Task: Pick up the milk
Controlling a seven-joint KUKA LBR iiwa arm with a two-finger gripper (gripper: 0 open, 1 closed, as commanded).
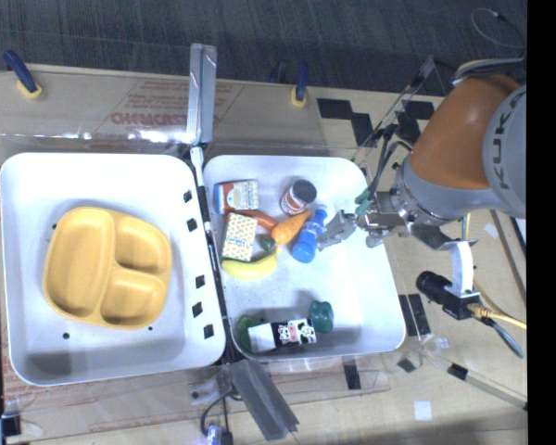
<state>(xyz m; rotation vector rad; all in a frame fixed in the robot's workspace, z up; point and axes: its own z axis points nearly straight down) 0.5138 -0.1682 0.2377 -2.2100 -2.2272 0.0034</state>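
Observation:
The milk (295, 333) is a small carton with a black-and-white cow pattern. It lies on its side near the front wall of the right bin (375, 318), between a dark green item (251, 327) and a teal item (322, 316). My gripper (357, 232) hangs over the right side of that bin, just right of a blue bottle (308, 237). It is well behind the milk, toward the far side and to the right. Its fingers stand open with nothing between them.
The right bin also holds an orange carrot (290, 227), a yellow banana (251, 267), a snack box (240, 235), a red-and-white packet (238, 196) and a can (299, 194). In the left bin (18, 341) sits a yellow divided tray (107, 265). Cables and clamps lie on the bench to the right.

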